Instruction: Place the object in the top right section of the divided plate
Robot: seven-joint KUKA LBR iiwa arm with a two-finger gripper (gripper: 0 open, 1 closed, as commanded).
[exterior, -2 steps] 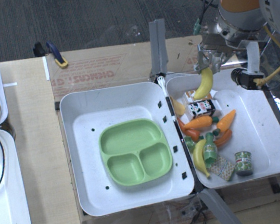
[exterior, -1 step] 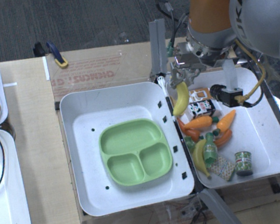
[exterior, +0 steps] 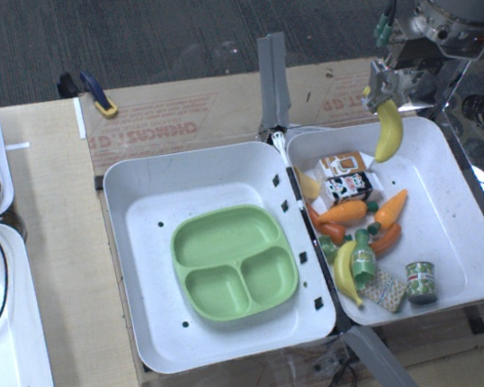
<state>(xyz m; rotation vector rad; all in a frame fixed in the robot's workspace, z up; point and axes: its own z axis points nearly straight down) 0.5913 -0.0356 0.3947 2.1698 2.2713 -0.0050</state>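
Hanging upright from fingers: banana.

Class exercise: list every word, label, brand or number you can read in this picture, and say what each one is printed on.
Red lettering on the cardboard sheet behind the bins: printed upside down and too blurred to read with confidence.
Cartons in the right bin: printed pictures and markings, too small to read.
Can in the right bin: label too small to read.
Packet beside the can: patterned, with no readable words.
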